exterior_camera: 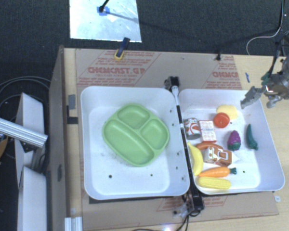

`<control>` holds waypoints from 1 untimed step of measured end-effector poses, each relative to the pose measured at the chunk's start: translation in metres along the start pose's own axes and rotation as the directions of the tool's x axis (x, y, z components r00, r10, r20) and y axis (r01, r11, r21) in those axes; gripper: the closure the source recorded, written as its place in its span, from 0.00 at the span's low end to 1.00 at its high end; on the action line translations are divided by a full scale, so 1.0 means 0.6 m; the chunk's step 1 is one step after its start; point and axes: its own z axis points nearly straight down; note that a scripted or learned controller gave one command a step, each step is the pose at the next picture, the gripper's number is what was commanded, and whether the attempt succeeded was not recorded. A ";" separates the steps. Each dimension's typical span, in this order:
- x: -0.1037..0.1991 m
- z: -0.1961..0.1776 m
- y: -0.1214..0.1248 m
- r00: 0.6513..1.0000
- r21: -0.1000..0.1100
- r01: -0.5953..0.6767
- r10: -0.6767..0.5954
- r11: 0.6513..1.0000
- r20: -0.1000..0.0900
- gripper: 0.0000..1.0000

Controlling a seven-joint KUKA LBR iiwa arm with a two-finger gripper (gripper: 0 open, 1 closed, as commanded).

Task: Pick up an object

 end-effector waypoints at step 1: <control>0.053 0.137 0.050 1.000 0.004 0.004 -0.004 1.000 -0.002 0.00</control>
